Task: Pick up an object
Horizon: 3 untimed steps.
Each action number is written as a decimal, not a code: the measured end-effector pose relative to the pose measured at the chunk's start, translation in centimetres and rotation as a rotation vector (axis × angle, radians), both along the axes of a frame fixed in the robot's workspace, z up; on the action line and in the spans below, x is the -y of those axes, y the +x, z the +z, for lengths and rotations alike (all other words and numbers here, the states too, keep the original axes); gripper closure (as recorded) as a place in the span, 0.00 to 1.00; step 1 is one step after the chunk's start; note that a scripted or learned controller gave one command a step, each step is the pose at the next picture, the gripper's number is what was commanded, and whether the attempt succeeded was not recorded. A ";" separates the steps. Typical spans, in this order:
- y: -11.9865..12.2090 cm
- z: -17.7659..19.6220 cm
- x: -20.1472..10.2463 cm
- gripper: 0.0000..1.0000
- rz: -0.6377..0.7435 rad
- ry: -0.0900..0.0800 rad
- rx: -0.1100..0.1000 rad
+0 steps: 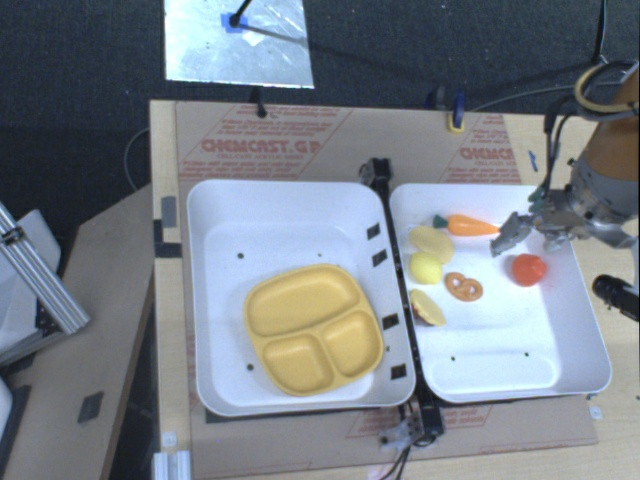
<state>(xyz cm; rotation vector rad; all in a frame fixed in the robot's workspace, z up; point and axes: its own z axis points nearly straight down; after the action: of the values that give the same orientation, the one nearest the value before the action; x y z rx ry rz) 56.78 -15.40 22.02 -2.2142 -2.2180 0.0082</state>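
Five small toy foods sit in the right bin (575,353), seen from the overhead camera: an orange carrot (472,226) near the back wall, a pale yellow piece (433,240) just beside it, a yellow lemon-like piece (426,267) touching that one, a brown pretzel-shaped ring (463,287) and a yellow slice (428,308) nearer the front, plus a red tomato (528,269) off to the right, apart from the rest. Left bin (215,268) carries a yellow divided tray (314,328), nothing in it. Likely target is the tomato, being closest to the hand (512,234): looks like light hollow plastic, stiff, smooth and round, so my guess is it will roll or squirt out unless pinched square across its widest part; free space all around it helps. Carrot would be the easier pick, across its narrow body. Arm comes in from the right with the orange band above the wrist, wrist tilted so the hand points left and down over the back of the right bin, between carrot and tomato, touching neither as far as I can see. Hand looks spread, dark fingers (503,238) splayed, nothing between them. Whole lot rests on a table (110,268) with a printed cardboard sheet (270,138) under the bins
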 end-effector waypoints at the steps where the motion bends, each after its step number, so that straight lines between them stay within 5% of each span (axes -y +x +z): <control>1: 0.2 0.6 0.0 0.00 0.002 -0.002 0.010; 3: 1.6 -8.9 -0.1 0.00 0.000 -0.001 0.006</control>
<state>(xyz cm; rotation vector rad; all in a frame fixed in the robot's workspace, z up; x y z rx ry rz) 58.38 -15.27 13.16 -2.2180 -2.2216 0.0024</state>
